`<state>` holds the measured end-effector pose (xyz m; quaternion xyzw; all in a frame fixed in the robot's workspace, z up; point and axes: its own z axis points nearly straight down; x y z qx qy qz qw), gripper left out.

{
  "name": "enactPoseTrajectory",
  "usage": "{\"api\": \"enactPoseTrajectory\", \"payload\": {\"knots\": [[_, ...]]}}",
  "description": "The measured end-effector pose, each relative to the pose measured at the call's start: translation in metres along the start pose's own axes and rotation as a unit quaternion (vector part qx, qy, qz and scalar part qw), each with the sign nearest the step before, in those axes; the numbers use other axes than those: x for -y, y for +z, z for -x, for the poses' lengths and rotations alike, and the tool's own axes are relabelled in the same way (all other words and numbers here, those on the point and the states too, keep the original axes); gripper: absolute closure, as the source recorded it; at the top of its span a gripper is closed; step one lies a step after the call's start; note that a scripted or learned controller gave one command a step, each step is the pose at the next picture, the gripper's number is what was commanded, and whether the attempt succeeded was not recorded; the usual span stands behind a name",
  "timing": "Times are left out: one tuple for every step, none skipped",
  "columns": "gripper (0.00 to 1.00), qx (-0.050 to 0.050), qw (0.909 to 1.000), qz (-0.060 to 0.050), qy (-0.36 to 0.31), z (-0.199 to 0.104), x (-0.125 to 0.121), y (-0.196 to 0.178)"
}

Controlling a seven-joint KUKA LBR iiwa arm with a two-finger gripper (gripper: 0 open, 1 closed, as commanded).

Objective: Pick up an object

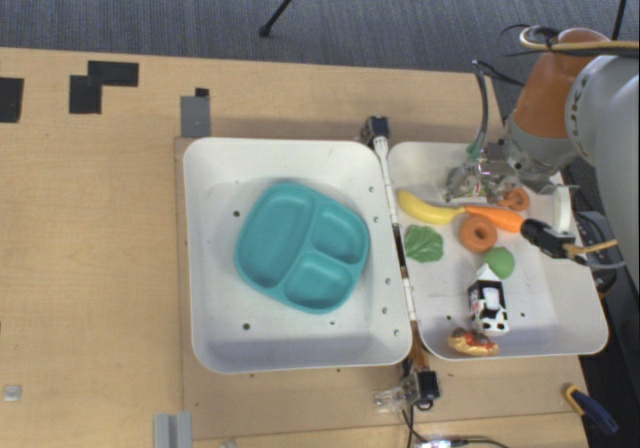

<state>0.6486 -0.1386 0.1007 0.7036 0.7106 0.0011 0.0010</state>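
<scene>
Fingers: my gripper (pixel 478 176) hangs low; I cannot tell if it is open.
Carrot (pixel 494 218): just below, easy to reach.
Banana (pixel 430 208): beside, lying flat.

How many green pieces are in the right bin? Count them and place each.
2. One green piece lies by the right bin's left wall, below the banana; the other lies mid-bin, above the cow. The arm may hide more.

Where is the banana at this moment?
The banana lies in the right bin, near its upper left, just above the green leaf and left of the carrot.
</scene>
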Motion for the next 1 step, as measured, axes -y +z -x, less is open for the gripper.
{"api": "enactPoseTrajectory", "payload": {"knots": [[1.00,0.000,1.0000,0.002,0.001,-0.0658,0.0025,-0.1170]]}}
